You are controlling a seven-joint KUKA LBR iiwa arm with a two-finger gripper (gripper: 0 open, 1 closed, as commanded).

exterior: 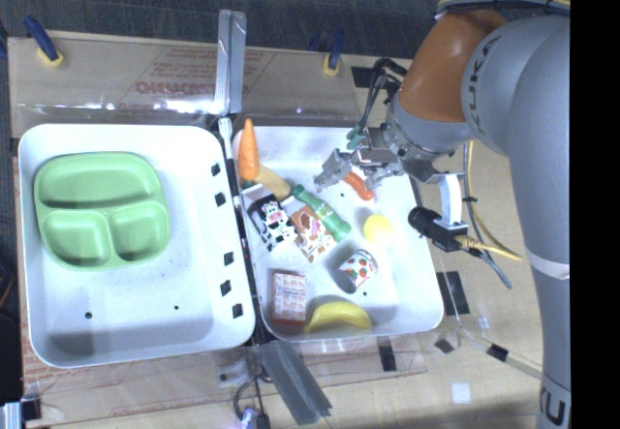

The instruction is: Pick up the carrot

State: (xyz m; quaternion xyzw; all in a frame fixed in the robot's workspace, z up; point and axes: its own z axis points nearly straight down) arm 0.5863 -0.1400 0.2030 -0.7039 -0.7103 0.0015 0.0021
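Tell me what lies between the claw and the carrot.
In the camera view, the stretch of the right bin floor between the claw and the carrot is mostly bare white; a pale yellowish item sits just below that line.

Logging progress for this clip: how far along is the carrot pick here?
Done: nothing yet; the carrot lies against the right bin's left wall. In hand: the gripper sits over that bin's middle, beside a small orange item, apart from the carrot. Left: reach, grasp, lift.
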